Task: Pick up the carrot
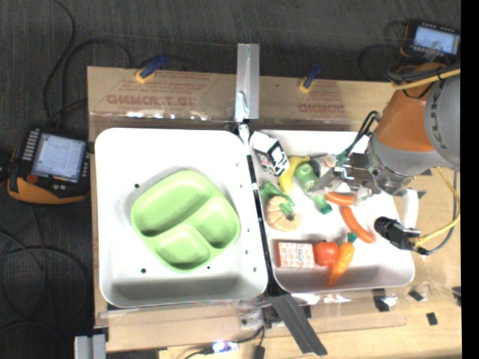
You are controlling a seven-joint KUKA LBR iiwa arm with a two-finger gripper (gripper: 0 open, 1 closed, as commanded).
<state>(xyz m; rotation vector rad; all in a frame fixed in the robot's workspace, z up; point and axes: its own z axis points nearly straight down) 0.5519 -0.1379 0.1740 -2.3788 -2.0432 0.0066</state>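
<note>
So the grey arm's hand [338, 179] is down inside the right white plastic bin [397, 271], hovering near the back of the pile. Can't tell from here how wide it's spread or whether it has hold of anything, too much clutter around it. The orange toy carrot [340, 261] is lying near the front wall of that same bin, just beside a red tomato [325, 252] and a red-and-white box [296, 255], well clear of the hand. An orange-red chilli-looking thing [358, 224] sits between the two. I'd say the pick hasn't really started: it has yet to get to the carrot, close and lift.
</note>
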